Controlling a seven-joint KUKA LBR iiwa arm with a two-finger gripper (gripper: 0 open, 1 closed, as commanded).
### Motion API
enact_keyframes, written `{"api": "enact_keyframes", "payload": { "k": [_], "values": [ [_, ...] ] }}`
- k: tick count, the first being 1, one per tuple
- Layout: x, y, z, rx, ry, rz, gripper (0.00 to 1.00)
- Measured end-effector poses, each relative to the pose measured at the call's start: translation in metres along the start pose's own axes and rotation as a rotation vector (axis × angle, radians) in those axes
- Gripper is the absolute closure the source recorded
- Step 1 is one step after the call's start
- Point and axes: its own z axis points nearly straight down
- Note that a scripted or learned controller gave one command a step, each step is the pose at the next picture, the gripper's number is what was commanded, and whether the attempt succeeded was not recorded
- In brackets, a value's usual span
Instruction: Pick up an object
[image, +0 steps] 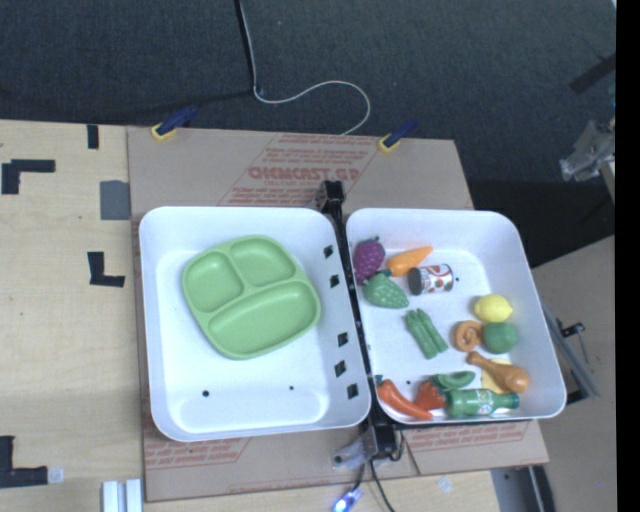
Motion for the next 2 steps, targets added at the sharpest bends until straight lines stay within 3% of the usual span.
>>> {"api": "enact_keyframes", "payload": {
  "k": [2],
  "values": [
    [0.003, -0.1, 0.138, 0.009, 0.004, -0.002, 1.0]
  ]
}}
